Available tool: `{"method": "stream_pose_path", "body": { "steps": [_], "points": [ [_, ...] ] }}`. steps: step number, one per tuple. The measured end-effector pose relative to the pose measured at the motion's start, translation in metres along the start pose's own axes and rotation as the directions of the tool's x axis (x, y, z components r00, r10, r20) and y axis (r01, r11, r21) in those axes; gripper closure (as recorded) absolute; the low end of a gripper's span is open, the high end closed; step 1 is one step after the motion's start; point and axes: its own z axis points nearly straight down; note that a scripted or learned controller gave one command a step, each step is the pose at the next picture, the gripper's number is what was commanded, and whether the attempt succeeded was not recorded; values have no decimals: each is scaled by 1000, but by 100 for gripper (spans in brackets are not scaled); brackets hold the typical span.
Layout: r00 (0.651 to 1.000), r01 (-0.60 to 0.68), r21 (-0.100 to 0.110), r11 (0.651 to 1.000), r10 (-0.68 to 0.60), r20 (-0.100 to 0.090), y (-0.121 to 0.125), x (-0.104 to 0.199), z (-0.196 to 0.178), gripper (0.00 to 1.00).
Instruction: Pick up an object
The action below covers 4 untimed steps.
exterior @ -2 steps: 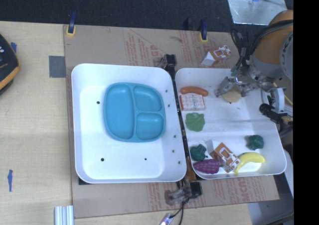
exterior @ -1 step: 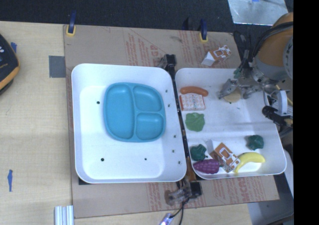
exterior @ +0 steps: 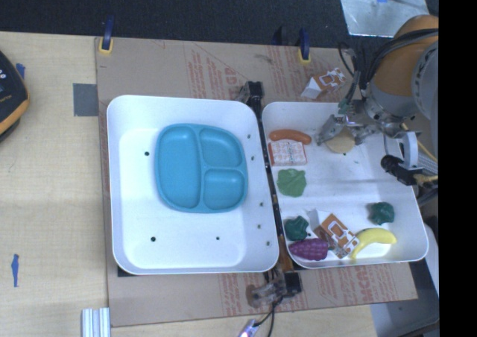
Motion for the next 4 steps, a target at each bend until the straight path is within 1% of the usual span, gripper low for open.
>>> {"method": "stream_pose_path", "body": {
  "steps": [1, 2, 3, 4],
  "points": [
    [1000, -3, -1, 1000, 3, 1, 0, -15, 0, 0],
    [1000, 1, 2, 1000, -1, 1, 0, 17, 0, 0],
    [1000, 2, 3, 1000, -2, 1, 0, 16, -10, 100],
    [1000, 1, -1, 1000, -1, 1, -25, 112, -100, 100]
  ]
}}
